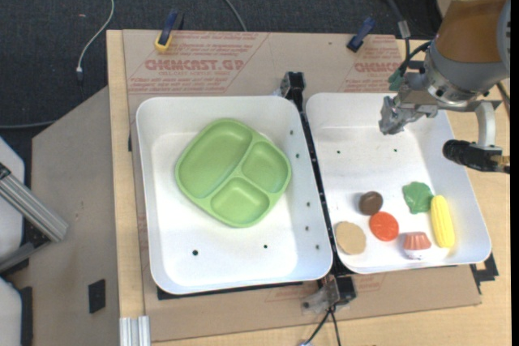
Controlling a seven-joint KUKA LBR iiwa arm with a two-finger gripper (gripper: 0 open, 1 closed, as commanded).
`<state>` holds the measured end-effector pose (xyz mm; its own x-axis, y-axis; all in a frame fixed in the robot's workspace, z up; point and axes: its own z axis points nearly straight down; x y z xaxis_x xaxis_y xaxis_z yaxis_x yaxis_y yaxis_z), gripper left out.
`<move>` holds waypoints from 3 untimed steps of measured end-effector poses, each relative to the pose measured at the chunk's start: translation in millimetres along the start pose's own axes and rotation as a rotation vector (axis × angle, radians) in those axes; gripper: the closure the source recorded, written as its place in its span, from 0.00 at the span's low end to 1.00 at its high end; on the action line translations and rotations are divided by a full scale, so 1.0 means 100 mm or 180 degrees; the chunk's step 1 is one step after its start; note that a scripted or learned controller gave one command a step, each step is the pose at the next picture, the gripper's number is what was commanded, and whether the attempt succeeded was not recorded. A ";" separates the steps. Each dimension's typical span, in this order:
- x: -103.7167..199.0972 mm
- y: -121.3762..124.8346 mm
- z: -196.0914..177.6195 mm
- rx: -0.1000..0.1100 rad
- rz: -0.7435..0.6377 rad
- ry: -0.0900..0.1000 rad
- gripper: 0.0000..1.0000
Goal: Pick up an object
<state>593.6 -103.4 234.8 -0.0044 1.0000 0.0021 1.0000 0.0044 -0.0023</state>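
**Q:** Where's the stuff to grab?

**Me:** Bunched at the near end of my right bin [340, 113]: corn [443, 221], green piece [418, 196], tomato [384, 226], brown ball [371, 202]. Gripper [392, 121] hovers over the far end, well apart. Can't tell its finger state.

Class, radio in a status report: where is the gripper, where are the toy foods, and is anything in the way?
Gripper over right bin's far end, holding nothing visible. Toy foods clustered at near end, corn rightmost. Path unobstructed.
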 end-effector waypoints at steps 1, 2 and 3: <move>0.54 -0.06 0.12 0.0005 -0.0004 0.0003 1.00; 1.08 -0.11 0.02 -0.0004 0.0001 -0.0001 1.00; 1.56 -0.23 -0.04 0.0004 -0.0001 0.0001 1.00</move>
